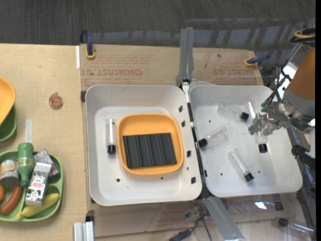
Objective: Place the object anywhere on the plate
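An orange plate (149, 120) lies in the left bin (100, 185), with a dark ridged slab (150, 150) resting on it. A clear vial with a black cap (110, 135) lies in that bin just left of the plate. Several more clear black-capped vials are scattered in the right bin (281, 185): one at the upper middle (231, 112), one near the divider (211, 136), one toward the front (239, 164). My gripper (259, 126) hangs over the right side of the right bin, directly above a black cap (262, 147). No vial is seen in its grasp.
A metal divider post (186, 59) rises between the bins. On the wooden table at far left stands a green tray (52, 201) of toy food, with an orange bowl (5, 102) behind it. Cardboard lies under the bins.
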